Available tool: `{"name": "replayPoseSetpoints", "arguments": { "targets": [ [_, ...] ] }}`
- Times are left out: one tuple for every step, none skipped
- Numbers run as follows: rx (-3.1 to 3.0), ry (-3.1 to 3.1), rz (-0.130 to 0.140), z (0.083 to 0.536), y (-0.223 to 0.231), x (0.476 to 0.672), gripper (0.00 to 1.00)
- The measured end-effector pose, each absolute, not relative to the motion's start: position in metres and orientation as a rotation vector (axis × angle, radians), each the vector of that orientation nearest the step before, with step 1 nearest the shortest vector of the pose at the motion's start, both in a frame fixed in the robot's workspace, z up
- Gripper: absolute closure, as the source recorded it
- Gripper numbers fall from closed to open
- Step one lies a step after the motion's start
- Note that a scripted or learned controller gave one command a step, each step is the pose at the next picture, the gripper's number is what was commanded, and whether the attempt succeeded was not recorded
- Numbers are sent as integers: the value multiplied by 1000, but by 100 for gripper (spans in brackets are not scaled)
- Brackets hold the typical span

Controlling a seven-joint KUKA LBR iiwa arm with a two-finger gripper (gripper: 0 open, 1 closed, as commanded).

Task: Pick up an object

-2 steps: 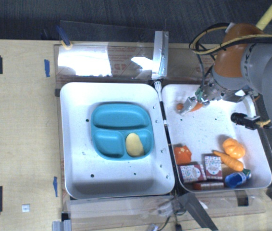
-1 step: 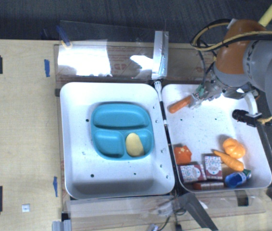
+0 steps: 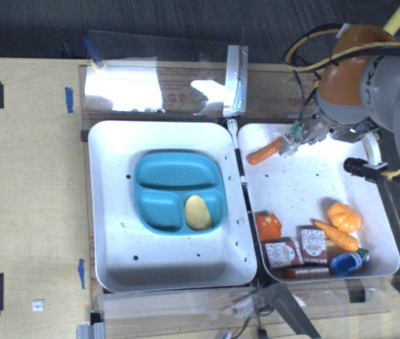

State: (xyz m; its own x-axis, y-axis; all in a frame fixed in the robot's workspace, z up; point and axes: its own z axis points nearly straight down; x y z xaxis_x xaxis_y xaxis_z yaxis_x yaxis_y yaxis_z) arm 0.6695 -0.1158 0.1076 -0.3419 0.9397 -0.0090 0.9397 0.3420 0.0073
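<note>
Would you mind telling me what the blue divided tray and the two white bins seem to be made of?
The blue divided tray looks like moulded plastic: uniform colour, rounded compartments, soft sheen. The white bins also seem plastic, glossy, with rounded corners and bright glare; coated metal can't be ruled out.

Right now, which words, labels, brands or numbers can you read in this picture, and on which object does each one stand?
No text can be read.
Left red-and-white packet: it bears print, too blurred to read.
Right red-and-white packet: it bears print, too small to read.
Blue bottle: no legible label.
Blue divided plate, carrot at the gripper: no markings visible.
</note>
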Motion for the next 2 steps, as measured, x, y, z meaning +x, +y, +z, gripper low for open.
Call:
{"name": "replayPoseSetpoints", "arguments": {
  "targets": [
    [1893, 2505, 1, 87, -103, 668, 100],
    [1993, 2426, 1, 87, -100, 667, 100]
  ]
}}
